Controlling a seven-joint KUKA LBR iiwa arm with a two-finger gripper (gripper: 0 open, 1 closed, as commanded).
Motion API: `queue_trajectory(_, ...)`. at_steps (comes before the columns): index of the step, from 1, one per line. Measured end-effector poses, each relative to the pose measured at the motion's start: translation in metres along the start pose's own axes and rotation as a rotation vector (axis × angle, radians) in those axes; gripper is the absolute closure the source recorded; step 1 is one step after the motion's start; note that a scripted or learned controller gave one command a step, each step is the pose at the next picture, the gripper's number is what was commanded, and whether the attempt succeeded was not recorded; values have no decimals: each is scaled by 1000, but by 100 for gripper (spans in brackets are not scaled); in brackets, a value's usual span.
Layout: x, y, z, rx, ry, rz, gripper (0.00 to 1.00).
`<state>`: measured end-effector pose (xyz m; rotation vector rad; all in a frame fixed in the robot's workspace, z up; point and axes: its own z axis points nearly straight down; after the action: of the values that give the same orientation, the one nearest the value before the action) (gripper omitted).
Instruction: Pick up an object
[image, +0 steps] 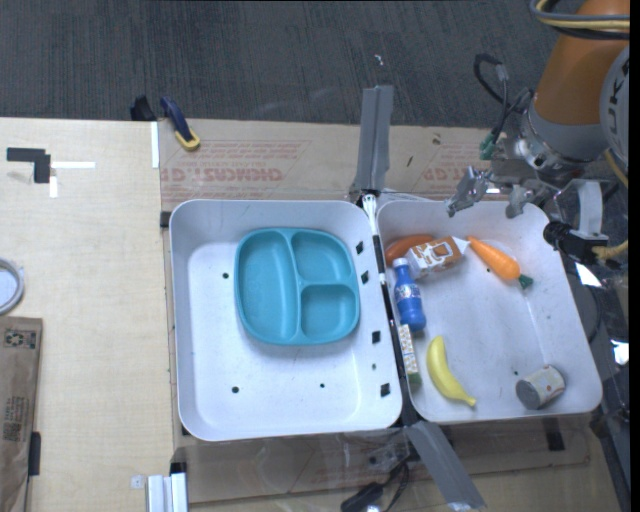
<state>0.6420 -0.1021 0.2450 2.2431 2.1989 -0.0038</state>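
Metal hand (493, 196), fingers spread and bare, above glossy curved banana (447, 371).

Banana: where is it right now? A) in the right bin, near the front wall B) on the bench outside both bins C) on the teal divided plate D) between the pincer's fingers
A: the banana lies on the floor of the right bin toward its front wall, apart from the teal divided plate in the left bin and far from the pincer hovering over the back rim.
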Motion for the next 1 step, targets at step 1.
queue_trajectory(1, -40, 18, 113, -2, 1, -137, 0)
